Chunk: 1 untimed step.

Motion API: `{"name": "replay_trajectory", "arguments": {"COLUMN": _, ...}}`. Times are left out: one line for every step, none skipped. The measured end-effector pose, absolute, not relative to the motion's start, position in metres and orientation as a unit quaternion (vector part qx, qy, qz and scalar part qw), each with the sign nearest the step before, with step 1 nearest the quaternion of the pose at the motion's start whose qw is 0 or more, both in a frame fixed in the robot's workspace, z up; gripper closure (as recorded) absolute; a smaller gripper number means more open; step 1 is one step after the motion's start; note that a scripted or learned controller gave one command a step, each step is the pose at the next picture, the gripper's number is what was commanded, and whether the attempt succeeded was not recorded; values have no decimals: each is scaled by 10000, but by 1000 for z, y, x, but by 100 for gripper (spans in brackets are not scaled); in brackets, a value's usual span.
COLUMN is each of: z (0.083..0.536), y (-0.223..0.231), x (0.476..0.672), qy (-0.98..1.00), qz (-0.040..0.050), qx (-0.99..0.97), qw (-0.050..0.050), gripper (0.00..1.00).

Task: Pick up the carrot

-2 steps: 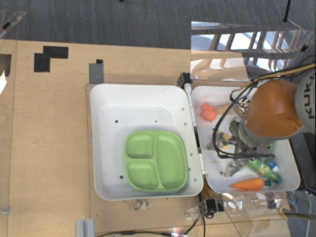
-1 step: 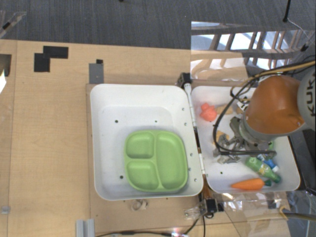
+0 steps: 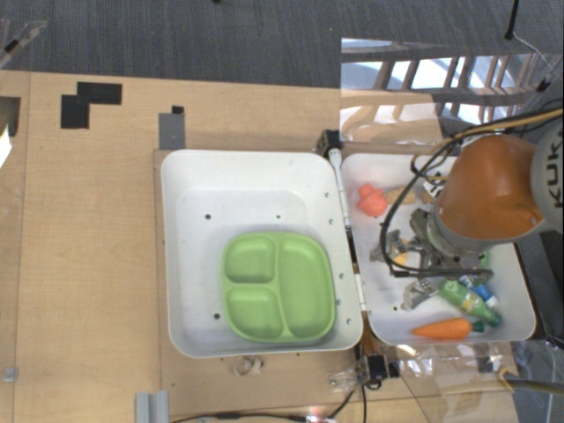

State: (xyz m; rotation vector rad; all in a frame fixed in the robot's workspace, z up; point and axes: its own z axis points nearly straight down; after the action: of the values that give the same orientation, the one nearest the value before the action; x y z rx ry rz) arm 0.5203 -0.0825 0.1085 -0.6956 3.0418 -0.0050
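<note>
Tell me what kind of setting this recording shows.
Probably a robotics lab workcell: a KUKA arm over two white bins on a wooden bench, with toy items such as a carrot and a green divided plate.

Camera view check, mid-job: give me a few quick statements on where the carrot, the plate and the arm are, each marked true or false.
1. The carrot lies in the right bin, near its front edge. True.
2. The green plate sits in the right bin. False: it is in the left bin.
3. The carrot is on the green plate. False: the plate's compartments hold nothing, and the carrot lies on the right bin's floor.
4. The arm hangs over the right bin. True.
5. A green bottle lies just behind the carrot. True.
</note>
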Motion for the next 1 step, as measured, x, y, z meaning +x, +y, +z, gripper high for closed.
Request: {"name": "replay_trajectory", "arguments": {"z": 109, "y": -82, "x": 520, "qy": 9748, "qz": -16, "qx": -2229, "qw": 106, "gripper": 0}}
